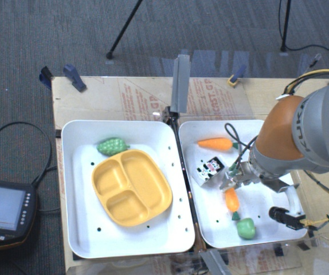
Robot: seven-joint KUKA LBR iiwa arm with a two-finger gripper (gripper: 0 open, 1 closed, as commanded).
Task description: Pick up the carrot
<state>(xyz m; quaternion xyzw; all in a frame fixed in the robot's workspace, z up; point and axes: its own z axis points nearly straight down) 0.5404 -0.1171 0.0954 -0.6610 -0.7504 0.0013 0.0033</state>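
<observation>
Approach step: two-finger gripper (231, 183) above small orange carrot (231, 200), right white bin (210, 234); finger spread unclear, cannot tell. Next: descend, close on carrot.

Arm (302, 133): cut off at right edge, base unseen. Gripper (235, 182): fingertips too small to resolve. Pendant (4, 211): cropped by left edge. Tripod legs (127, 23): tops cut at upper edge.

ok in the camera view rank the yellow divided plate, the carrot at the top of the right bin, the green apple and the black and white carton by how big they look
Largest to smallest:
1. yellow divided plate, by far
2. carrot
3. black and white carton and green apple: they look about alike, so I won't rank them.
</observation>
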